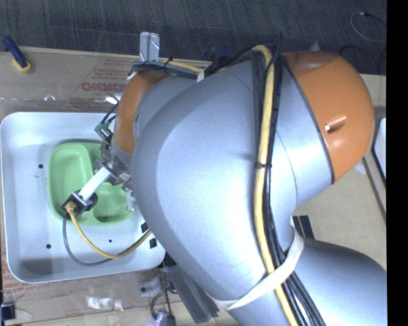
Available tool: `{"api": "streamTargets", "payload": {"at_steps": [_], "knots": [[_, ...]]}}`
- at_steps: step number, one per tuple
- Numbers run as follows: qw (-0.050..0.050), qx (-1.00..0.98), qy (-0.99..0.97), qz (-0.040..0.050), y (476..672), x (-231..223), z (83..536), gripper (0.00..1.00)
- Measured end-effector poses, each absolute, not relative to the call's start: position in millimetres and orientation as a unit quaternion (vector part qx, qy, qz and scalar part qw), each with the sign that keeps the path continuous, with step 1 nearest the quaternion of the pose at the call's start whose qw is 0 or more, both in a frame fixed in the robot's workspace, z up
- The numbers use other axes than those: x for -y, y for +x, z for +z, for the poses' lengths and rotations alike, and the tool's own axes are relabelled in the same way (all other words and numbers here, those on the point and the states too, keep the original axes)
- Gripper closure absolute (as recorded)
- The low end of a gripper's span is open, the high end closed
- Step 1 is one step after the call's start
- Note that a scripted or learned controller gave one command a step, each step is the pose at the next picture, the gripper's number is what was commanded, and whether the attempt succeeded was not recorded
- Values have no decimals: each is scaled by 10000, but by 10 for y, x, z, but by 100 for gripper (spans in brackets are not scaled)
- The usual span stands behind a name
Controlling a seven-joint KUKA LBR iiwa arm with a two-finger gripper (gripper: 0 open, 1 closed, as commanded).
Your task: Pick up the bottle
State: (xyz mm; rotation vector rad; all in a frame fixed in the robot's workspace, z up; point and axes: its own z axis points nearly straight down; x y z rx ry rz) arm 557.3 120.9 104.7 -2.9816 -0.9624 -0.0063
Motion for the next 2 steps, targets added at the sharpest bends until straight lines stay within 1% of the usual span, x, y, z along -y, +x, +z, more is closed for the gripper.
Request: {"api": "streamTargets", "payload": {"at_steps": [1, 2], "knots": [[21, 3112, -9503, -16, 5578, -1217, 1084, 100], [18, 2699, -9629, 60, 5243, -1063, 1180, 100]]}}
